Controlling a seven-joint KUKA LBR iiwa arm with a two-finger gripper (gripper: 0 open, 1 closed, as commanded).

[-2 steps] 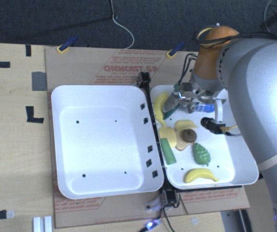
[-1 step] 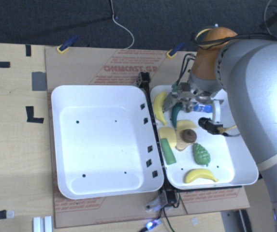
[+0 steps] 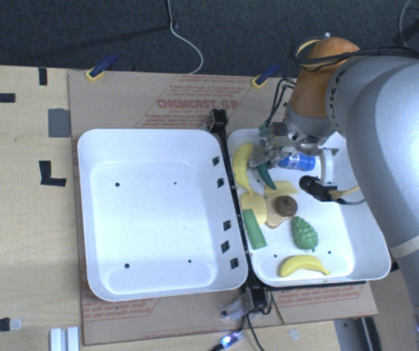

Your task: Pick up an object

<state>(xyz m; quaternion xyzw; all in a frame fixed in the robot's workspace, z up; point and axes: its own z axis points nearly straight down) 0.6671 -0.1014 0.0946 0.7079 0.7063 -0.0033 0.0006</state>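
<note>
Two shallow white plastic bins sit side by side on the surface (image 3: 19, 218), which is covered by brown cardboard. The left bin (image 3: 99, 167) shows a bare smooth floor. The right bin (image 3: 363, 247) contains a yellow banana (image 3: 303, 266) near its front edge, a bumpy green fruit (image 3: 305, 233), a brown-capped round piece (image 3: 284, 207), a flat green block (image 3: 253, 228), a second banana (image 3: 243, 165) along the left wall, and a blue-labelled bottle (image 3: 297, 161). The hand (image 3: 266, 159) hangs low over the second banana; its finger state cannot be told.

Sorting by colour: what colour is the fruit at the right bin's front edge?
Yellow, a banana; camera view.
</note>
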